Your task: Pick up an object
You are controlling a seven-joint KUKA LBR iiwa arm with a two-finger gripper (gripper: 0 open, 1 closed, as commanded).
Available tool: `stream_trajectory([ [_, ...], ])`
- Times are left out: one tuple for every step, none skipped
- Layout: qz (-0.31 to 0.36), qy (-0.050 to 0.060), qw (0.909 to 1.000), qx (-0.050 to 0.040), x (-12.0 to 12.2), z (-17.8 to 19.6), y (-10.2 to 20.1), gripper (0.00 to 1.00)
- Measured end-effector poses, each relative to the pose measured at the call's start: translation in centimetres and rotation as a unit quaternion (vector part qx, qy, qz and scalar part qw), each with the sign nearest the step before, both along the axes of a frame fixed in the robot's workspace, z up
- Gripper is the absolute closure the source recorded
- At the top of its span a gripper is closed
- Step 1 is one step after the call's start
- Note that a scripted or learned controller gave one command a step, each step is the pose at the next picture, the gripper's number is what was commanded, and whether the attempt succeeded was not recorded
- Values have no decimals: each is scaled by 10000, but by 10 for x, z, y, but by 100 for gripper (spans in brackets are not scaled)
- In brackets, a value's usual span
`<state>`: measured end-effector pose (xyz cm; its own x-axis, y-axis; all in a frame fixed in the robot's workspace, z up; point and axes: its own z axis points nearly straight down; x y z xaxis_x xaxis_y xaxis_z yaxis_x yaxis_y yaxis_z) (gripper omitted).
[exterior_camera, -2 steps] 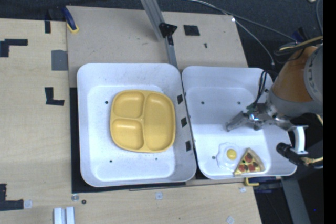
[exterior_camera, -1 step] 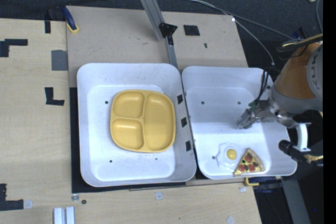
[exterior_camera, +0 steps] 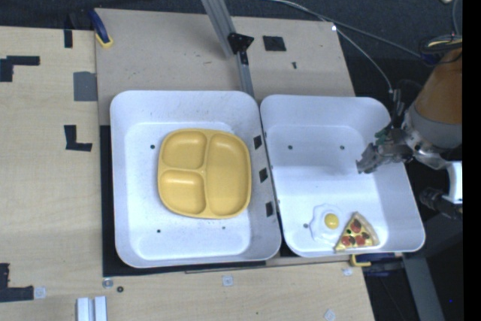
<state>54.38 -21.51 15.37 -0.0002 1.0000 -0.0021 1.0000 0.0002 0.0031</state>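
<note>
gripper (exterior_camera: pixel 370 162) at right bin's (exterior_camera: pixel 323 116) right wall | finger state can't tell | fried egg (exterior_camera: pixel 328 222), pizza slice (exterior_camera: pixel 356 231) apart, toward near edge

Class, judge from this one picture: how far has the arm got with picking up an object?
Done: nothing lifted. The fried egg and pizza slice lie in the right bin, the yellow divided plate in the left bin. In hand: the gripper hangs over the right bin's right side, nothing between its fingers. Left: reach an object, grasp, lift.
</note>
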Motion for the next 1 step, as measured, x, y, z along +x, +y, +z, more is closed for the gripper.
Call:
stream_trajectory([
  [7,1,10000,3,6,44,-1,100],
])
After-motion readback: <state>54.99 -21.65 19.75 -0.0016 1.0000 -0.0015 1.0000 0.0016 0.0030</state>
